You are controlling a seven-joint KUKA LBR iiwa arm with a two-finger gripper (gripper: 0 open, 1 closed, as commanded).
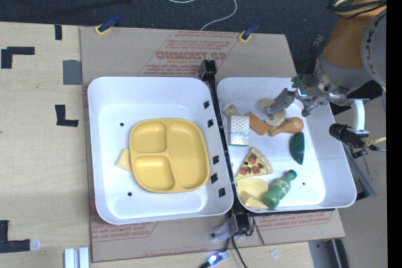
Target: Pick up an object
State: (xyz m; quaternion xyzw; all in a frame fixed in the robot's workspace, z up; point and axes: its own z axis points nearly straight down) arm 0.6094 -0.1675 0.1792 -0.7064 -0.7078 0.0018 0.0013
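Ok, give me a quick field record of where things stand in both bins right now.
left bin: yellow divided plate, with a pale yellow piece sticking out from under its left edge
right bin: orange drumstick, dark green object, pizza slice, green bottle, silver packet
gripper: over the upper part of the right bin, just above the orange drumstick
grasp: nothing seen between the fingers
arm: enters from the right
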